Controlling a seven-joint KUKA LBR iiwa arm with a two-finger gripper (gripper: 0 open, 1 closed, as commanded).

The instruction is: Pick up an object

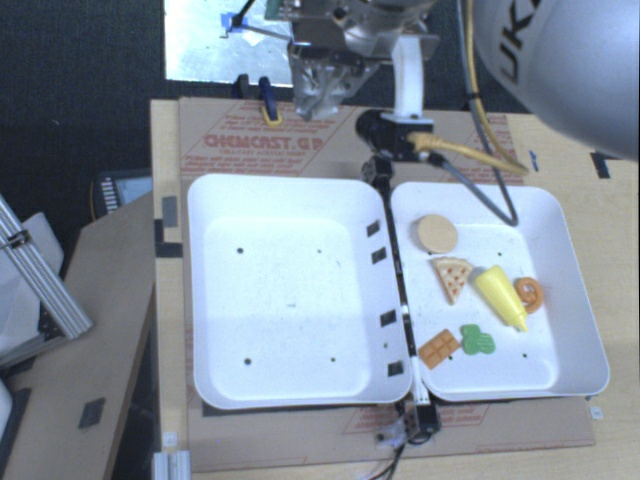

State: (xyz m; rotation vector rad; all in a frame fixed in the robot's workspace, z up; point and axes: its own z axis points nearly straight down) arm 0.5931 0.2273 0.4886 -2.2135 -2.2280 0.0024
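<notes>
Objects to pick from all sit in the right-hand shallow white plastic bin [575, 298]: a round tan flat disc [437, 234] near the far-left corner, a pizza-slice-shaped orange wedge [453, 278] just nearer than it, a yellow cone-shaped piece [501, 296] near the bin's middle touching a small orange swirled pastry piece [529, 294] on its right side, and, toward the near edge, a brown waffle-like square [438, 348] just beside a green leafy toy piece [477, 341]. The left-hand shallow white plastic bin [200, 298] lies alongside, sharing the middle divider.

Our metal two-finger pincer [318, 93] hangs beyond the far edge of the left bin, over the brown cardboard sheet [250, 138]. We cannot tell how its tips stand, since they blur together, and we see nothing held there.

So every candidate lies well apart from the pincer, nearer to us and to the right. To do this step well, we judge it best to choose a piece standing free of its neighbours, such as the tan disc, centre above it, and descend straight, keeping off the bin wall and the divider.
</notes>
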